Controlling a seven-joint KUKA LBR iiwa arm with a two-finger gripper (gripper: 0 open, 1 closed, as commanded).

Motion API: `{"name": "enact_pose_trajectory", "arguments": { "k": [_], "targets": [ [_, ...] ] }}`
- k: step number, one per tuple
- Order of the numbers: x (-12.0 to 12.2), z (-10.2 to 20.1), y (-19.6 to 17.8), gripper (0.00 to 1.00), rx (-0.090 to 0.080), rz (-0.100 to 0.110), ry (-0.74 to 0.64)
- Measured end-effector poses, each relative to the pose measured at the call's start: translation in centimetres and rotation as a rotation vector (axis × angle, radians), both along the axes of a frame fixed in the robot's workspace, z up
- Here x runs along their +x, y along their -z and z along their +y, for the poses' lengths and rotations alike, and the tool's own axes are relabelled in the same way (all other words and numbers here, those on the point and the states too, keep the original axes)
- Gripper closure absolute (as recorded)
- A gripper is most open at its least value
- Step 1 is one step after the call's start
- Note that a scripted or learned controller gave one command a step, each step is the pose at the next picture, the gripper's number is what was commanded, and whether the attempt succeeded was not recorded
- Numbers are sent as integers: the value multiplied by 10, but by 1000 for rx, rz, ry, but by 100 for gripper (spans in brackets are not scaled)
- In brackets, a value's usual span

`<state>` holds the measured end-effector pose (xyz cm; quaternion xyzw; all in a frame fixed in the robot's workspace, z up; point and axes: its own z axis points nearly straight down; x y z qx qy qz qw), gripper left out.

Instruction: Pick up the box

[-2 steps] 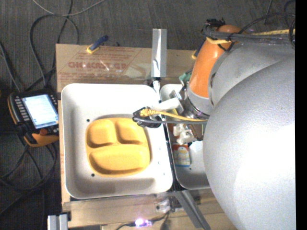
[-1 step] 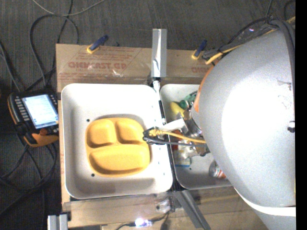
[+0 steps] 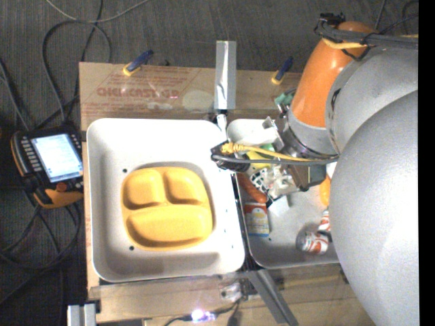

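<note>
From the overhead camera, my hand [image 3: 272, 178] hung low in the right bin [image 3: 285, 250]; I couldn't tell its state. The box [image 3: 257, 217] lay just beside it, probably light, stiff cardboard, best pinched across its narrow sides.

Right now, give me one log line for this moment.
arm: over right bin | gripper: above clutter | box: not identified | left bin: yellow tray | can: lying
</note>
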<state>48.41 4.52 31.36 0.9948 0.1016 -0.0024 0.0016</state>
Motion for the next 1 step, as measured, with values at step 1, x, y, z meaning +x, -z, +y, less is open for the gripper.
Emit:
{"name": "enact_pose_trajectory", "arguments": {
  "k": [1],
  "targets": [
    [1, -88, -107, 100, -3, -2, -44]
  ]
}}
